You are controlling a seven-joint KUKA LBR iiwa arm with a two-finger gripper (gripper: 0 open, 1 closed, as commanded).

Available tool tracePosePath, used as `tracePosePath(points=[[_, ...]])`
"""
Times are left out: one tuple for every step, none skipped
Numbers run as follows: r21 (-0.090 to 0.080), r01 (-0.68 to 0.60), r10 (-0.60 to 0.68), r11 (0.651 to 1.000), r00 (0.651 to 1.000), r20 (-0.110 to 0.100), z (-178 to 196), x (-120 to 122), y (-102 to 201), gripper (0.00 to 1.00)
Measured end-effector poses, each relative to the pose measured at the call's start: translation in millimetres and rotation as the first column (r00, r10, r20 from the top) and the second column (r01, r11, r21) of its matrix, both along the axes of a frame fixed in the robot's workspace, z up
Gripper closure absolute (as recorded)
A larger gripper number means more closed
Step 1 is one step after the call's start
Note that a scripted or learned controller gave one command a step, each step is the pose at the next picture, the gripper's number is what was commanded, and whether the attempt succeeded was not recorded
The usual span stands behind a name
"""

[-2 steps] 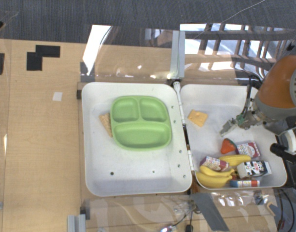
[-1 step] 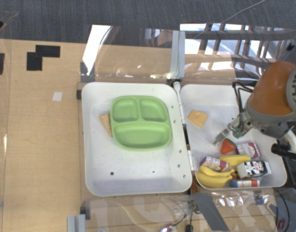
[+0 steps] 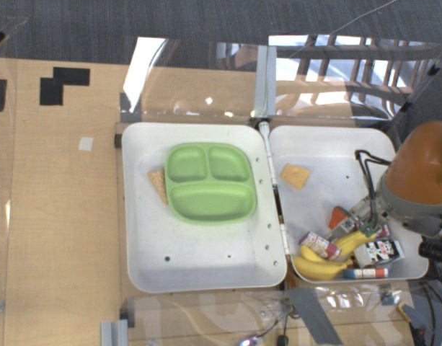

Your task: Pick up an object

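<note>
The right bin (image 3: 329, 150) holds a pile in its near right corner: a yellow banana (image 3: 318, 267), a second yellow piece (image 3: 350, 242) lying over it, a small printed packet (image 3: 319, 244), a red-orange item (image 3: 341, 217), a black-and-white box (image 3: 383, 251) and a marker (image 3: 366, 272). A tan square cracker (image 3: 295, 176) lies apart, toward the bin's far left. My gripper (image 3: 365, 218) reaches down from the right into the pile, just above the yellow piece and beside the red-orange item. The arm's orange band (image 3: 422, 168) hides the bin's right edge.
The left bin (image 3: 145, 251) carries a green divided plate (image 3: 208, 182) with a brown wafer (image 3: 158, 184) against its left side. A metal divider (image 3: 272, 193) separates the bins. A clear wall stands behind them, and black cable (image 3: 365, 166) loops near the wrist.
</note>
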State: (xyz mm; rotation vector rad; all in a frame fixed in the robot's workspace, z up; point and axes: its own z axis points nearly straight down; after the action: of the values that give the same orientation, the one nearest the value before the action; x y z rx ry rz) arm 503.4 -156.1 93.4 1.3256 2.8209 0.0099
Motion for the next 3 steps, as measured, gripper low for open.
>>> tracePosePath(points=[[0.01,0.375,-0.375,0.927,0.927,-0.012,-2,14,-15,0.0],[0.014,0.372,-0.372,0.928,0.928,-0.001,11,18,-13,1.0],[0.008,0.541,-0.541,0.841,0.841,-0.02,97,28,68,1.0]])
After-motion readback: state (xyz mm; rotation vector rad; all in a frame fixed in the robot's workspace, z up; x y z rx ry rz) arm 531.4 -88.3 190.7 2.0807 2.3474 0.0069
